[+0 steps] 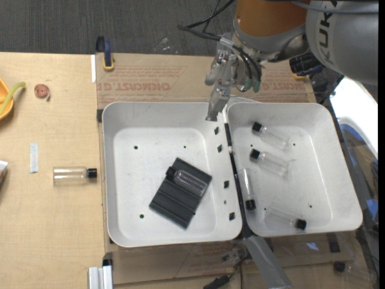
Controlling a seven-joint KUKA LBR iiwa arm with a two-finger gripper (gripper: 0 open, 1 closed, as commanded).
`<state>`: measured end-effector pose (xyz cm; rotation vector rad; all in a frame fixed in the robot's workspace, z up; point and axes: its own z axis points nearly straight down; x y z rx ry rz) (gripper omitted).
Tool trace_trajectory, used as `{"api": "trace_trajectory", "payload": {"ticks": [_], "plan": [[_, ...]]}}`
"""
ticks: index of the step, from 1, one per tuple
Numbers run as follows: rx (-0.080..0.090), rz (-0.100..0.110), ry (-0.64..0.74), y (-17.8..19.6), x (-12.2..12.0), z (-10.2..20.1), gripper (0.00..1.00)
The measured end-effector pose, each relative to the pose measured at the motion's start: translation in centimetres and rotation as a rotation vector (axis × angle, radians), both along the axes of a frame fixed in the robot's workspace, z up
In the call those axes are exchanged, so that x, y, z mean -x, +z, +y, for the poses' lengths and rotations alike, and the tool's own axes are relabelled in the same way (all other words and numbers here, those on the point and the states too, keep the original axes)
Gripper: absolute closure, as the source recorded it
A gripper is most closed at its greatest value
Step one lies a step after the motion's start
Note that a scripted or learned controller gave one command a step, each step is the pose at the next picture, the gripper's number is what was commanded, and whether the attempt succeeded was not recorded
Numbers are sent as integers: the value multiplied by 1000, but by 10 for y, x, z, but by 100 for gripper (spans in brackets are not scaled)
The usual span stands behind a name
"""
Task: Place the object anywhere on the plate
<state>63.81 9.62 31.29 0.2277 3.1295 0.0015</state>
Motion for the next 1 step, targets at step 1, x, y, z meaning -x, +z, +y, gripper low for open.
{"api": "trace_trajectory", "payload": {"ticks": [1], "plan": [[2,-1,163,123,-10,-160,0]]}}
